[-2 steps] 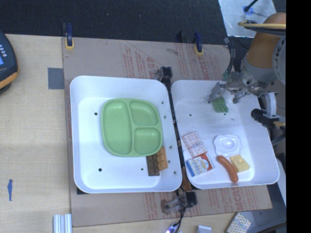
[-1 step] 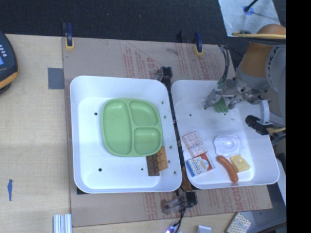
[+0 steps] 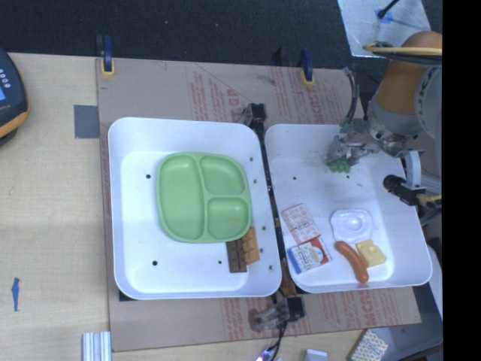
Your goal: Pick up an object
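Observation:
My gripper (image 3: 340, 156) hangs over the back part of the right bin (image 3: 421, 277), reaching in from the right. A small green object (image 3: 340, 165) sits between its fingertips, and the gripper is shut on it. Toward the front of the same bin lie a red-and-white carton (image 3: 298, 222), a blue-and-white packet (image 3: 308, 256), a white fried-egg toy (image 3: 351, 222), an orange sausage (image 3: 352, 261) and a yellow cheese piece (image 3: 370, 253).
The left bin (image 3: 124, 277) holds a green divided plate (image 3: 203, 197) and a brown waffle-like bar (image 3: 242, 251) at its front right. A black clamp (image 3: 256, 114) marks the back of the seam between the bins. The arm's grey body (image 3: 409, 138) stands over the right bin's far right edge.

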